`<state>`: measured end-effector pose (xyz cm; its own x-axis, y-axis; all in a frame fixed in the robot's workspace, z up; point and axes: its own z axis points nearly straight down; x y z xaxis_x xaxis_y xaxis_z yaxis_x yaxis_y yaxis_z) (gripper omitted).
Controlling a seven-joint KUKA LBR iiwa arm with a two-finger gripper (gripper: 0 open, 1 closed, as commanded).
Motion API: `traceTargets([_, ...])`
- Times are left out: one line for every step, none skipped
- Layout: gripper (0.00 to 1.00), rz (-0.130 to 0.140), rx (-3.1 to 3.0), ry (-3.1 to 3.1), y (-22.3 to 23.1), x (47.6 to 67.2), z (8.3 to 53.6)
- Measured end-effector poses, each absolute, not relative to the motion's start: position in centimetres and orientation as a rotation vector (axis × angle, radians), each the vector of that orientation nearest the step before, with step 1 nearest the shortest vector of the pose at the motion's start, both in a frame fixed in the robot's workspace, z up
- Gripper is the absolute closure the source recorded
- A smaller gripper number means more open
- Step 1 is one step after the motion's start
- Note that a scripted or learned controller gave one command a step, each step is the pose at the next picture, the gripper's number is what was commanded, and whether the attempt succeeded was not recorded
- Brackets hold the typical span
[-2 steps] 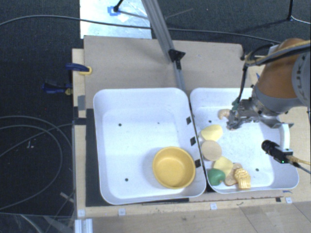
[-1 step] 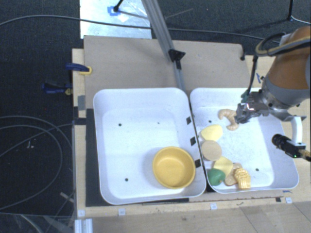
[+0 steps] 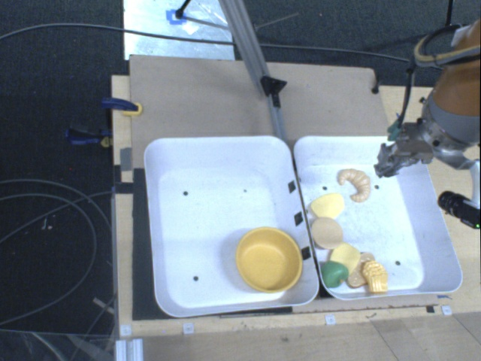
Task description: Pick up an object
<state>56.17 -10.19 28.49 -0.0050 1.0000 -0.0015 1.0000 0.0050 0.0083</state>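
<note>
Gripper (image 3: 392,160) status: we are seeing it hanging over the upper right part of the right bin (image 3: 428,235), just right of the croissant (image 3: 355,183), and we cannot tell how it is set. We are finding the other items lying along that bin's left side: a pale yellow piece (image 3: 328,205), a tan disc (image 3: 327,232), a green piece (image 3: 334,274) and a corn cob (image 3: 375,276). We are noting a yellow bowl (image 3: 269,259) sitting upright in the left bin (image 3: 188,201), near its front right corner.

Probably robotics lab: clamped bench (image 3: 195,96), white bins (image 3: 218,164), floor cables (image 3: 45,224), tripod leg (image 3: 244,28).
</note>
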Motion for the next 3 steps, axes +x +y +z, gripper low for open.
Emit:
traceTargets([1.0,0.005,2.209,2.232,-5.0,56.6,28.0])
traceTargets([1.0,0.002,2.211,2.234,0.2,55.5,25.8])
traceTargets([1.0,0.002,2.212,2.234,5.0,54.1,24.2])
